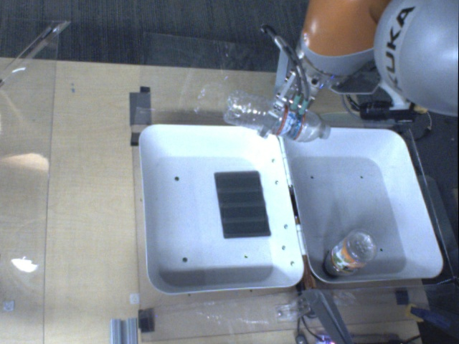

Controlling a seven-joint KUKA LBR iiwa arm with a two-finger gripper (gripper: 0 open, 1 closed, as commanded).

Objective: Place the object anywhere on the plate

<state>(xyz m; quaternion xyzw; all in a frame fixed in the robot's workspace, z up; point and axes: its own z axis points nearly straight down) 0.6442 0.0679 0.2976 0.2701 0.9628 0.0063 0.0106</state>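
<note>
While "KUKA" reads on the arm, gripper clamps clear bottle, above bins' far edge.

**Left bin mostly open, right bin blocked at one corner**

Wide free floor in the left bin all around the dark plate at its middle. Above the bins' shared far rim, blocked by the claw with a clear bottle. Right bin open except a second bottle in its near-left corner.
</note>
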